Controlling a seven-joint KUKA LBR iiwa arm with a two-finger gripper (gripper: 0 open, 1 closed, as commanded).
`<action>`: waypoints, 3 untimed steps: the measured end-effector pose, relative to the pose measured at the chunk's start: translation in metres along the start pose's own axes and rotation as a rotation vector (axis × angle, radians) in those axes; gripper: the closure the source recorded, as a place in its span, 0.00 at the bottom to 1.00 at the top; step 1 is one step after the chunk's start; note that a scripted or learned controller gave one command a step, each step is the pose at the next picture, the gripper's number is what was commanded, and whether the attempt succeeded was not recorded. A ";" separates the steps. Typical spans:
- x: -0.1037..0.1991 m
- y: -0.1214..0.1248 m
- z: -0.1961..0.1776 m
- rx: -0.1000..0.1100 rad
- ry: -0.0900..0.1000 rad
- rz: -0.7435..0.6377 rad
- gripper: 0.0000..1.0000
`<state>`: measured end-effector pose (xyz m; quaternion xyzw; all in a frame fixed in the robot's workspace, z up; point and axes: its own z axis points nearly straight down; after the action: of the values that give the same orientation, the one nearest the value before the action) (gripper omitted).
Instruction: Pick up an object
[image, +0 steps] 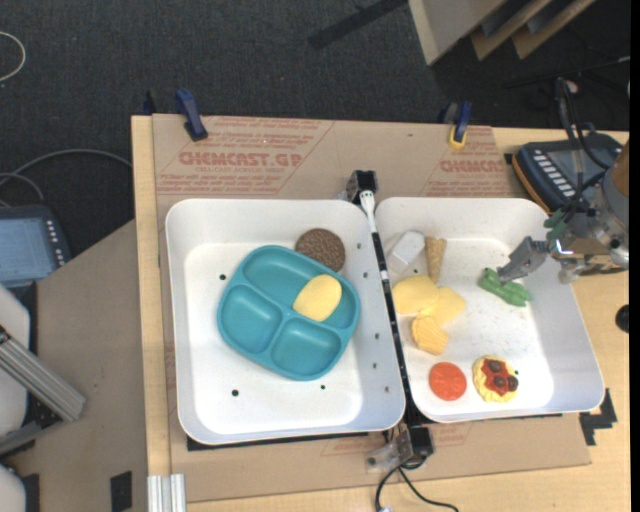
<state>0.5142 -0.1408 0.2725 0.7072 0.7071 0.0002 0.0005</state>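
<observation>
Reaching in over the right bin (560, 330) from the right, with the hand (522, 262) low beside a small green toy piece (503, 289) lying near the bin's far right side. Cannot tell whether apart or together: too small and dark against the arm. Green piece likely light, stiff moulded plastic, flat and a little slick; best taken across its narrow width, pressing close to the floor. Possibly a toy vegetable, though shape hard to read. Nearby, well apart from it: a cone (435, 256), yellow chunks (426, 300), a red slice (448, 380), a small pizza-like disc (495, 377). In the left bin (190, 300), a teal divided plate (270, 325) bearing a yellow lump (318, 298), brown disc (320, 246) just beside. Wrist cut off at the frame edge.
</observation>
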 end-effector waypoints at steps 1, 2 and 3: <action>0.077 -0.034 -0.089 -0.010 0.002 -0.009 0.00; 0.072 -0.034 -0.094 -0.004 -0.001 -0.001 1.00; 0.188 -0.028 -0.154 -0.007 0.004 -0.014 1.00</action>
<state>0.4866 0.0471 0.4263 0.7023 0.7119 0.0042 0.0014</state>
